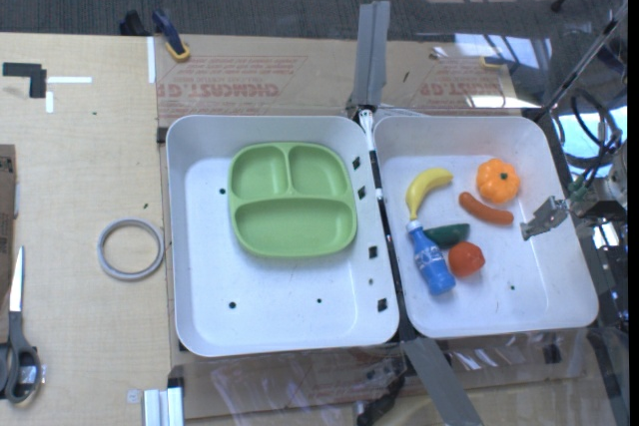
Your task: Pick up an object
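The right bin point(519, 304) holds a yellow banana point(427, 189), an orange toy fruit point(497, 181), a red-orange sausage point(485, 208), a blue bottle point(432, 260) lying on its side, a dark green piece point(446, 233) and a red tomato-like piece point(465, 258). My gripper point(545, 214) is a small grey shape at that bin's right wall, to the right of the sausage and apart from every object. I see nothing held in it.
The left bin point(200, 294) holds a green divided plate point(293, 199). On the bench to the left lie a grey ring point(131, 247) and scissors point(18, 354). Cables and frame parts crowd the right edge beside the arm.
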